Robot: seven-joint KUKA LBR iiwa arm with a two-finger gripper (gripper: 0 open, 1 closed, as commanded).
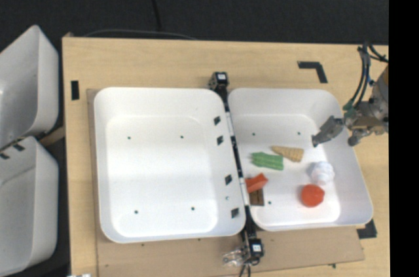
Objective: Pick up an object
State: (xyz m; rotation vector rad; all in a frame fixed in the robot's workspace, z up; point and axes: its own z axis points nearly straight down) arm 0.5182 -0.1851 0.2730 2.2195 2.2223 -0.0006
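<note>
My gripper (340,131) hangs over the right bin's (288,102) far right rim, spread open and holding nothing; I judge this the approach; the white ball (321,171) lies nearest, just below; next I must descend squarely over it.

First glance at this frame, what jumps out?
The small cluster in the right bin: a red round object, a white ball, a green piece, a tan cone. The gripper hangs over that bin's right edge. The left bin is plain white.
</note>
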